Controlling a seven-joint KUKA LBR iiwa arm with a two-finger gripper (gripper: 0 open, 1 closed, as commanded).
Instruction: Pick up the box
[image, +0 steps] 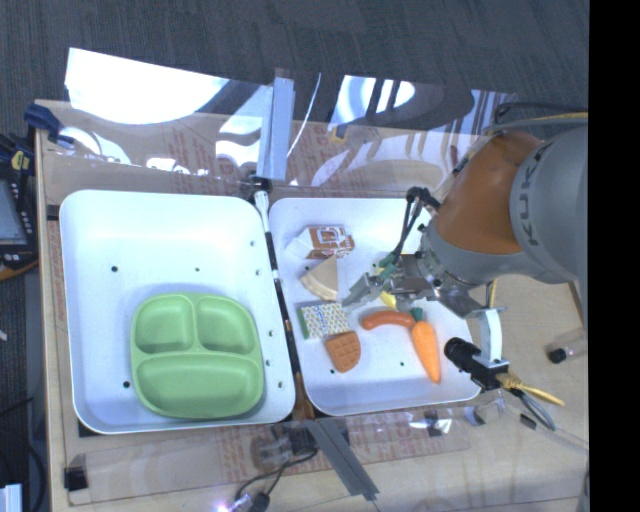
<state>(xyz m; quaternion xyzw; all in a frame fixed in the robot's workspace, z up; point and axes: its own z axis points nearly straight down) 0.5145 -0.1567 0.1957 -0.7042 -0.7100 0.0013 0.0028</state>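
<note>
**Hand hovers among the toy food, box not yet lifted**

The left bin (90, 300) carries a green divided plate (197, 355). In the right bin (400, 395), the box (325, 319) lies flat beside a waffle (343, 350), sausage (387, 320) and carrot (427, 350). The hand (385, 285) hangs just right of the box, gripping nothing; I cannot tell its opening.

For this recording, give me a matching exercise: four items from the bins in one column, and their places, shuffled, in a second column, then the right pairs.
Items:
1. green divided plate
2. carrot
3. box
4. patterned green packet

Places:
A. far end of the right bin, nearest its back wall
B. left bin
C. right bin, close to the divider between the bins
D. right bin, near its front right corner

Pairs: 1-B, 2-D, 3-A, 4-C
</note>
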